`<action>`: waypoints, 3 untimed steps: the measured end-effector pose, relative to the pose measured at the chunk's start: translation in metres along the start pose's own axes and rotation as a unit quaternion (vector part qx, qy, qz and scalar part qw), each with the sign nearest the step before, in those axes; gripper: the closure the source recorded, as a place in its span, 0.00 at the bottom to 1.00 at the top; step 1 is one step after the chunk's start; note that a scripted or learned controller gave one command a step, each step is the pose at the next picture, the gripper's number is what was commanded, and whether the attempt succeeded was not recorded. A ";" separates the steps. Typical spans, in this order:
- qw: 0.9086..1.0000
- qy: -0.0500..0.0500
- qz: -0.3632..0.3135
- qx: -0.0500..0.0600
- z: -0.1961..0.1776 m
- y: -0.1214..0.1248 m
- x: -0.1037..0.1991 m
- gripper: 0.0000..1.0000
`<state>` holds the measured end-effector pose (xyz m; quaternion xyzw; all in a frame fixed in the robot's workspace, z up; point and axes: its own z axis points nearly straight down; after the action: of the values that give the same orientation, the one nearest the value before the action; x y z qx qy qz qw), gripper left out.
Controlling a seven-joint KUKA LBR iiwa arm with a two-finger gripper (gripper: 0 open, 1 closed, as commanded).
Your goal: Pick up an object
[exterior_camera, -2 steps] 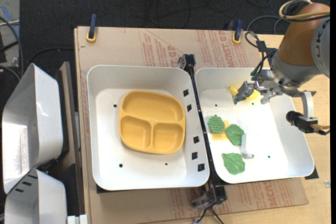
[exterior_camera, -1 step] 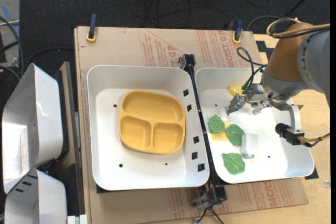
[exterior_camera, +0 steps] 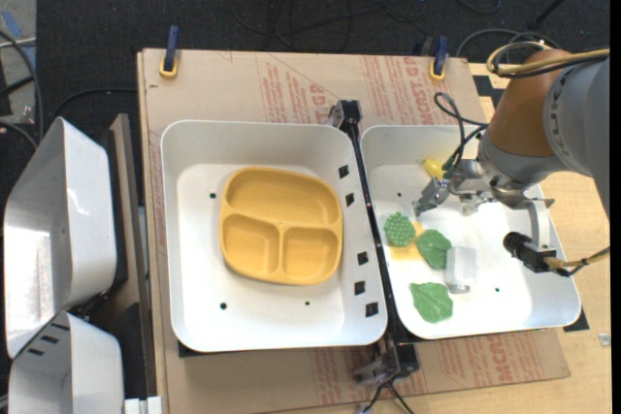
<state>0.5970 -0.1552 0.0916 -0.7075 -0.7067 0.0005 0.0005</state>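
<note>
Hovering over the right bin (exterior_camera: 558,305), I am reaching in from the right with my fingers (exterior_camera: 434,197) hanging low above its upper left part. Whether they are spread or closed I cannot tell from this slant; nothing shows between them. The likely targets are lying just below and beside me: a knobbly green piece (exterior_camera: 398,229), a second green piece (exterior_camera: 434,247) with a bit of yellow (exterior_camera: 407,254) at its edge, a pale grey block (exterior_camera: 459,269), and a third green piece (exterior_camera: 431,302) nearer the front wall. They are bunched toward the bin's left side, so I am judging the knobbly one the nearest pick. The left bin (exterior_camera: 184,238) is holding a yellow divided tray (exterior_camera: 282,226), well apart from my reach. Both bins are sitting on the table (exterior_camera: 291,78).
</note>
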 end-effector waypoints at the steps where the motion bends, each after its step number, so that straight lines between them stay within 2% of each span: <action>1: 1.000 0.000 0.000 -0.001 -0.011 0.001 0.000 1.00; 3: 1.000 -0.001 0.001 -0.004 -0.112 -0.011 -0.008 1.00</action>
<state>0.5863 -0.1634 0.2036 -0.7081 -0.7061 -0.0014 -0.0032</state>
